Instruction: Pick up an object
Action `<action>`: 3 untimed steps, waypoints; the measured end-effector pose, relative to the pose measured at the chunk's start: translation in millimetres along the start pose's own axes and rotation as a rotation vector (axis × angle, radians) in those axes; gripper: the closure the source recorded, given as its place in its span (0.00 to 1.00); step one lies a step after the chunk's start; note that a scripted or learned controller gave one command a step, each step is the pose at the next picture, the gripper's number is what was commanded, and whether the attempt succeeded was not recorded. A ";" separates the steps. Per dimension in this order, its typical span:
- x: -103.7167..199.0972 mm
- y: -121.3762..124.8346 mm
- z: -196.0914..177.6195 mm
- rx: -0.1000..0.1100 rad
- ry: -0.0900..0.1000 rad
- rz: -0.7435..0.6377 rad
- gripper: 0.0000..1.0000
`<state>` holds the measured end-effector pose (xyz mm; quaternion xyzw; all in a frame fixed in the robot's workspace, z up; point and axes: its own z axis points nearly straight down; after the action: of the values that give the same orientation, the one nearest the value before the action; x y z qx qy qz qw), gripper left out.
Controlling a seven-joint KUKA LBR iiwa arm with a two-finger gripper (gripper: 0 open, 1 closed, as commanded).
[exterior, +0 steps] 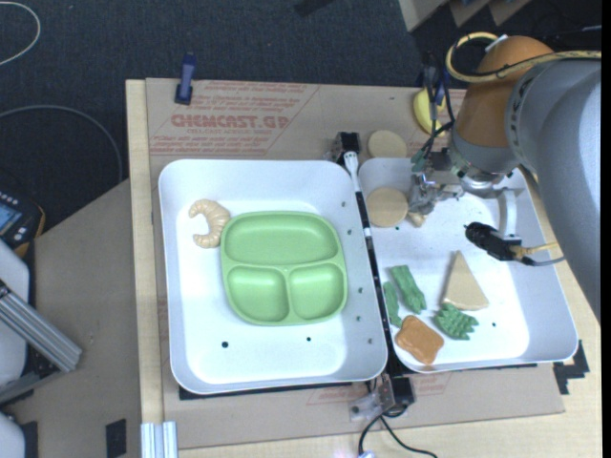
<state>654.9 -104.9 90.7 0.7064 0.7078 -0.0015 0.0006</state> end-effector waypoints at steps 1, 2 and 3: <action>2.0 1.0 0.2 0.001 -0.003 0.003 1.00; 8.8 11.7 1.1 0.004 -0.003 0.003 1.00; 12.2 -7.4 -2.6 -0.017 0.001 0.003 1.00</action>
<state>647.5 -92.7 93.3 0.7073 0.7068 0.0051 0.0062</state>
